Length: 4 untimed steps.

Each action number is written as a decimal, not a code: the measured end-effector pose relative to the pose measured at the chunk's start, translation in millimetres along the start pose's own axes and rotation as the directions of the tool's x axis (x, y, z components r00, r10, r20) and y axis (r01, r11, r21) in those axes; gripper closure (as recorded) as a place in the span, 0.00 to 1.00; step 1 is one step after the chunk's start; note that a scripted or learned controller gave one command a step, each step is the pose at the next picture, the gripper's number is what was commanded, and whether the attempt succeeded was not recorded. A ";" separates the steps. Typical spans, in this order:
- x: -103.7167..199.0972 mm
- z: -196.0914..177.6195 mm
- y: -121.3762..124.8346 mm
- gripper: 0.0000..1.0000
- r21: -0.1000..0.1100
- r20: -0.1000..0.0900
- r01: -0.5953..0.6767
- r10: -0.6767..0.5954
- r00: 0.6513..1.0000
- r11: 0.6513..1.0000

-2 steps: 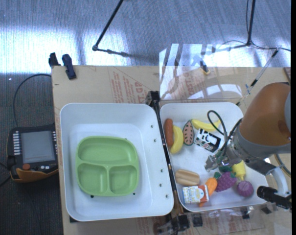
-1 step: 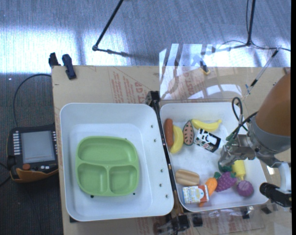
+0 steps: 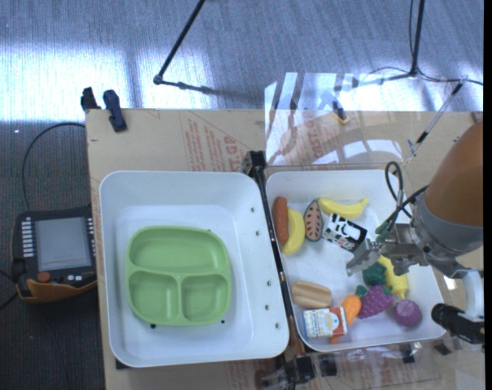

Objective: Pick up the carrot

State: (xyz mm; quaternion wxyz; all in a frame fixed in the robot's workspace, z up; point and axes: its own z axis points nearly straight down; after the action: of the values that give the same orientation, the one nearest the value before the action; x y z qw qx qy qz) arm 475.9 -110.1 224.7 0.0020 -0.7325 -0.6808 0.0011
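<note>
In the right white bin (image 3: 408, 177) you can see the small orange carrot with a green top (image 3: 352, 305). It lies near the front of the bin, just beside the purple bunch of grapes (image 3: 376, 301) and the little juice carton (image 3: 324, 322). Your grey metal gripper (image 3: 364, 257) hangs over the middle of that bin, close to the black-and-white milk carton (image 3: 344, 232), apart from the carrot. You cannot tell how its tips are set. In the left white bin (image 3: 115, 193) sits a green plastic plate with three parts (image 3: 179, 275).
</note>
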 end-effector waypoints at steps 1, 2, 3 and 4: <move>-28.3 135.1 2.4 0.00 -0.002 0.000 0.295 -0.295 0.956 0.956; -29.4 126.2 3.8 1.00 -0.009 0.001 0.282 -0.282 0.959 0.959; 29.3 32.7 -0.6 1.00 -0.004 -0.001 0.115 -0.115 0.993 0.993; 28.5 34.7 -1.7 0.00 0.001 -0.001 0.114 -0.114 0.994 0.994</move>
State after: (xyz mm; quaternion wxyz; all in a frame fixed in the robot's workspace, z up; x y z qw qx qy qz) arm 476.2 -81.5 190.1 0.0025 -0.6925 -0.7214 0.0009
